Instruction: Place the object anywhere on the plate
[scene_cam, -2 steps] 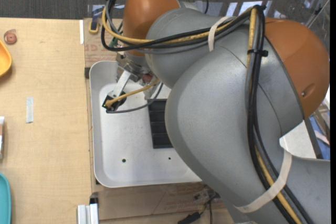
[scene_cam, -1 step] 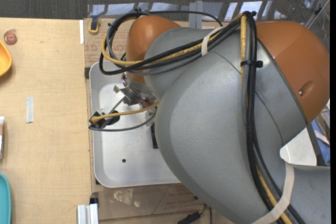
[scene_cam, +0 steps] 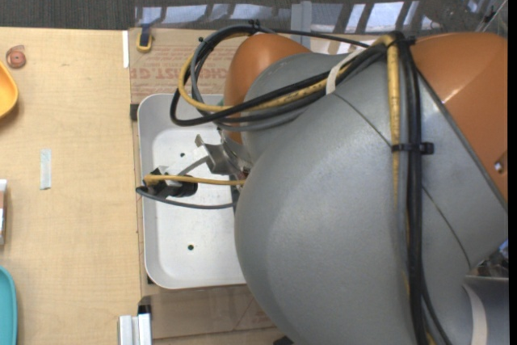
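The grey arm with its orange band reaches in from the right and covers most of the white bin. My gripper hangs low over the bin's left half, and part of its metal body shows just past the arm's edge. The arm hides whatever lies under it in the bin. The bare bin floor at the left and front shows two small dark dots and no loose object. I cannot make out a plate inside the bin.
Left of the bin lies a wooden bench top. On it are an orange curved piece at the left edge, a teal rim at the bottom left, a small round reddish disc and a short grey strip.
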Tool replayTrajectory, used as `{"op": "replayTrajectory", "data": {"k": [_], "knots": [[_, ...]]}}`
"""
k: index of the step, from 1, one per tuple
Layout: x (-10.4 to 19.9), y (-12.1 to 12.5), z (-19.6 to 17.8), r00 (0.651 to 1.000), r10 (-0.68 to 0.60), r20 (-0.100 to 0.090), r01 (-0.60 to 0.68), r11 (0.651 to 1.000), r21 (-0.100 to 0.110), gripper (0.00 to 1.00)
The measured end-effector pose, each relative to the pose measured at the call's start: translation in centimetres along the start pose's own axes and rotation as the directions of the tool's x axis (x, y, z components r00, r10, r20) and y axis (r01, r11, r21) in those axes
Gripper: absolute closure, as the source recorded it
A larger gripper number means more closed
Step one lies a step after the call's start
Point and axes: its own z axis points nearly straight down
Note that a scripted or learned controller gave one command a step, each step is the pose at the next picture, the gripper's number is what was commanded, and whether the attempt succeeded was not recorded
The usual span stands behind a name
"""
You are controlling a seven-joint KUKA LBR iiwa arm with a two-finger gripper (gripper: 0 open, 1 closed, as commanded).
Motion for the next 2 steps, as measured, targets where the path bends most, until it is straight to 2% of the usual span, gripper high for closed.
{"op": "replayTrajectory", "data": {"k": [1,2], "knots": [[-3.22,-3.65,6.05,0.984,0.177,-0.001,-0.177,0.984,0.0,0.0],[-3.3,-3.33,5.23,0.983,0.183,0.003,-0.183,0.983,-0.003,1.0]]}}
